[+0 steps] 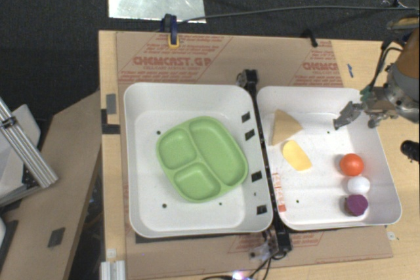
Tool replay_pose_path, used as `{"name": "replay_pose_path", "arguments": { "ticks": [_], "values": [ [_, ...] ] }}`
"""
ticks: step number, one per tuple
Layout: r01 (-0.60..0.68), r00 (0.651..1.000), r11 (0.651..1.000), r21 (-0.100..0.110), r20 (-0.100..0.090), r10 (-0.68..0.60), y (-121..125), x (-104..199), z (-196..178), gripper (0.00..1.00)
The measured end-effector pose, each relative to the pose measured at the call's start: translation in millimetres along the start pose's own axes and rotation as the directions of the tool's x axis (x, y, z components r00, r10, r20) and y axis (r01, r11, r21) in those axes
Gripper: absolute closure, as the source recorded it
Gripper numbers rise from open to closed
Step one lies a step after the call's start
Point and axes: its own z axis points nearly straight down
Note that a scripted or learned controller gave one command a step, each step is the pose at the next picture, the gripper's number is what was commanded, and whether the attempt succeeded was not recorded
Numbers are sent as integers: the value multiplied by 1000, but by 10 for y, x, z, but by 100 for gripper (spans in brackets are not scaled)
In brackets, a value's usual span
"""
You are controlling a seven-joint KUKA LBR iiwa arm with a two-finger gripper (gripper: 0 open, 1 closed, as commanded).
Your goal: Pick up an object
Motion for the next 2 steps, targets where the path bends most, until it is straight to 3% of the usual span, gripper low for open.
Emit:
{"name": "replay_pose_path", "arguments": {
  "ticks": [1, 2],
  "values": [
    [3, 1000, 1000, -13, 3, -3, 30, 6, -81, 0],
    [1, 1000, 1000, -10, 3, -1, 21, -51, 351, 0]
  ]
}}
